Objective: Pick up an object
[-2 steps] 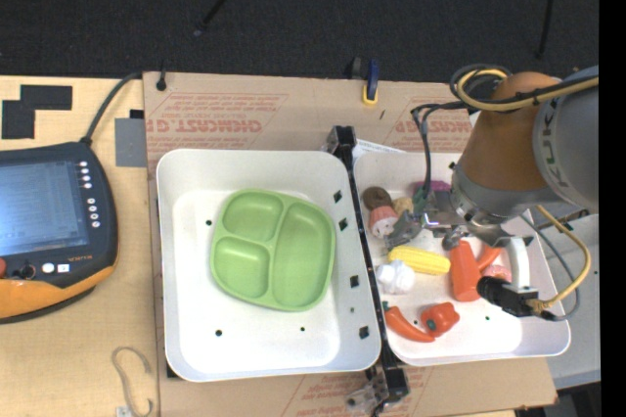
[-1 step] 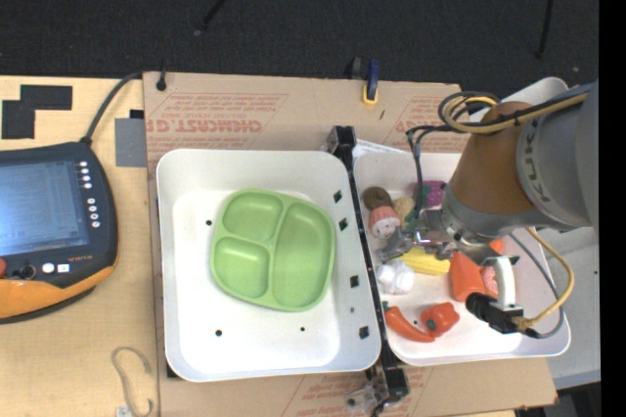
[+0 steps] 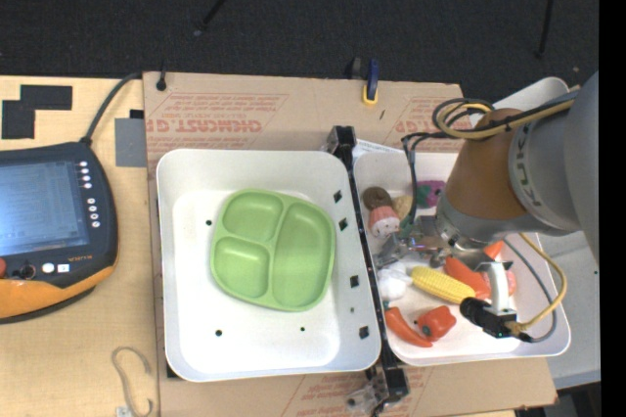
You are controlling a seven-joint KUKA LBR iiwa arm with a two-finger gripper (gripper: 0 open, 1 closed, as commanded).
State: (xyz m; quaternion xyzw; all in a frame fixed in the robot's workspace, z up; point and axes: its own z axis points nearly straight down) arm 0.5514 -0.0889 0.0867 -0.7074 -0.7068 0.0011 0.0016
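We judge the yellow plastic toy corn cob (image 3: pixel 441 285) light, stiff, slightly slippery; take it across its middle. Gripper (image 3: pixel 421 239) fingers: we cannot tell.

Grey arm (image 3: pixel 577 165); orange band (image 3: pixel 484 175); prob. yellow cable (image 3: pixel 460 112)

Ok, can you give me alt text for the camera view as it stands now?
A grey arm with an orange band reaches from the right down into the right white bin, which holds small toys including a yellow corn cob and red-orange pieces. The left white bin holds a green divided plate. A handheld control pendant lies at far left.
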